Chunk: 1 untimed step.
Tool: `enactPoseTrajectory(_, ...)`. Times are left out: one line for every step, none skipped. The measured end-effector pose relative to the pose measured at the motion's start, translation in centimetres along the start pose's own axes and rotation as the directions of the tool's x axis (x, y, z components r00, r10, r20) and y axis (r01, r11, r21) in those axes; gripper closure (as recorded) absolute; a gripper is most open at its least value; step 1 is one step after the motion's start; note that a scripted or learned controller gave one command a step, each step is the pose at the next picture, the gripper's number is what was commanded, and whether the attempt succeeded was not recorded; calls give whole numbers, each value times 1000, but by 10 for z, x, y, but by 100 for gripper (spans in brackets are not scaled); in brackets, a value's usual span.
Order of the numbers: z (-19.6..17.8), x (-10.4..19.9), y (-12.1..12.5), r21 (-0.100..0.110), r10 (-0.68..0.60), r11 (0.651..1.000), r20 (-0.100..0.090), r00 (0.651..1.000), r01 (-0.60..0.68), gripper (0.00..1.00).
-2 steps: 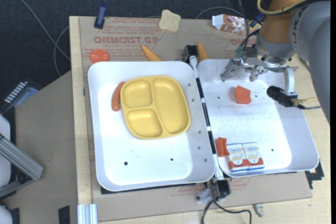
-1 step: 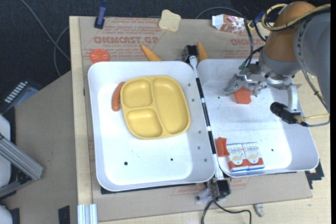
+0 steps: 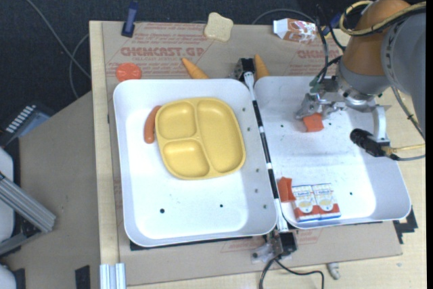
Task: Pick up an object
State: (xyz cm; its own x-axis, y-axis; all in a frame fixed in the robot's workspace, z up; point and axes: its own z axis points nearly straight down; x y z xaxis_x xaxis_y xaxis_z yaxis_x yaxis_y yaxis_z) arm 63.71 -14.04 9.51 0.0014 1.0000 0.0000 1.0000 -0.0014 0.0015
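Now the gripper is low in the right bin, near its far edge, and a small orange block sits directly under it, touching it or almost. Whether the block is really between the fingers, I cannot tell from where I stand. At the near edge of the same bin lies a flat carton with a red block just beside it. The left bin carries a yellow divided tray, and a sausage lies against the tray's left side.
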Motion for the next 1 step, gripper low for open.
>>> enactPoseTrajectory(-91, 63, 7, -3, -4, 1000, 0, 1000, 4, 100)
